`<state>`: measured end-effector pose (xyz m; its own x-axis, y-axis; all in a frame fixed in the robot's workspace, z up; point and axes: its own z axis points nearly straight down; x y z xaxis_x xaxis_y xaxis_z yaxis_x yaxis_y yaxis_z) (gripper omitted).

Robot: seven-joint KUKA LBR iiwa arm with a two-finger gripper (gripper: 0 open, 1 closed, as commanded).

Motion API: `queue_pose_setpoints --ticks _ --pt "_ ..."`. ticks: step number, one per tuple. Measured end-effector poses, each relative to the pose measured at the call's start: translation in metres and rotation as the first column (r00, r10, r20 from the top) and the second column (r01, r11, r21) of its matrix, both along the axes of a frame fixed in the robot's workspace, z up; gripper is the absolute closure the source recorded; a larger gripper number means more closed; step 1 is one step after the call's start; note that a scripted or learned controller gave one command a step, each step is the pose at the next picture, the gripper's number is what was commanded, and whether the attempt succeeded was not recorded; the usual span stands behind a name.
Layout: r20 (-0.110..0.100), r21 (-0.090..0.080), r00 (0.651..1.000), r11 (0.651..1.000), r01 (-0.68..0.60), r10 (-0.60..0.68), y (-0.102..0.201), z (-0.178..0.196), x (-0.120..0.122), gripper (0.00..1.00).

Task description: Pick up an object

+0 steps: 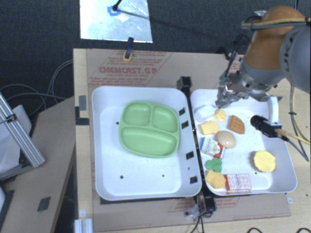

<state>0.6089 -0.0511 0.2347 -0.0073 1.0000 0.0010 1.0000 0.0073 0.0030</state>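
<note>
Over the right white plastic bin (286, 176), the grey two-finger gripper (224, 99) hangs just above a small yellow toy food piece (220, 114), finger state unclear, nothing visibly grasped, so picking remains undone.

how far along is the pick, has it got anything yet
Done: the claw is down in the right bin, at its far-left corner above a small yellow piece. In hand: nothing visible between its fingers. Left: grasp and lift. The egg, the waffle and the green tray lie untouched.
</note>
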Motion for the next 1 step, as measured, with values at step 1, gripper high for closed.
queue_pose_setpoints --ticks 1 --pt "-0.003 -0.001 1.000 1.000 0.000 0.000 0.0068 -0.0173 -0.0008 1.00"
